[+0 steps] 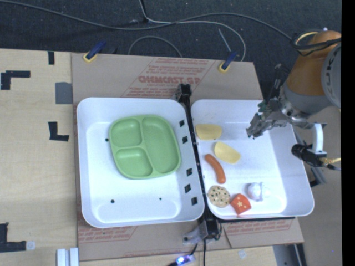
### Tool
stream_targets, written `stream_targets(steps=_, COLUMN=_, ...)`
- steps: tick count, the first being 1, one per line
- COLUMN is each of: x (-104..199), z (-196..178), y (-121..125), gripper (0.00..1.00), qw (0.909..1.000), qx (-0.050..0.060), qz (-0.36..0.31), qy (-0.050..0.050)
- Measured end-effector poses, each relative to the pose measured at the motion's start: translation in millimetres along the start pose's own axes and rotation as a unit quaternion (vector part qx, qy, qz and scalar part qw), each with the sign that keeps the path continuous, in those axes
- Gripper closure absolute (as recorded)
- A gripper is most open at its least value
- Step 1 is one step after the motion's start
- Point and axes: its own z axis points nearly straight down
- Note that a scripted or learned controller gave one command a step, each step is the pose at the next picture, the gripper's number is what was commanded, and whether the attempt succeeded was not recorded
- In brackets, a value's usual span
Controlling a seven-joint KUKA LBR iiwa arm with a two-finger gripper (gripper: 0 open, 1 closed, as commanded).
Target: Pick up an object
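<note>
Grey gripper (256, 127) above right bin (277, 148), apart from hotdog (216, 168).

We see two smooth white plastic bins (89, 148), a matt green plastic divided plate (145, 147), brown printed cardboard (166, 76) and a pale wood-look counter (33, 165).

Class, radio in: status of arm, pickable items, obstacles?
Gripper over right bin, nothing held. Hot dog, cookie lie untouched. Path unobstructed.
</note>
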Motion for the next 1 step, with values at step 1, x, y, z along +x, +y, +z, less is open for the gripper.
stream_targets(steps=1, x=0.3, z=-53.1, y=1.3, gripper=1.0, qw=1.0, qx=0.0, qz=0.0, qy=0.0)
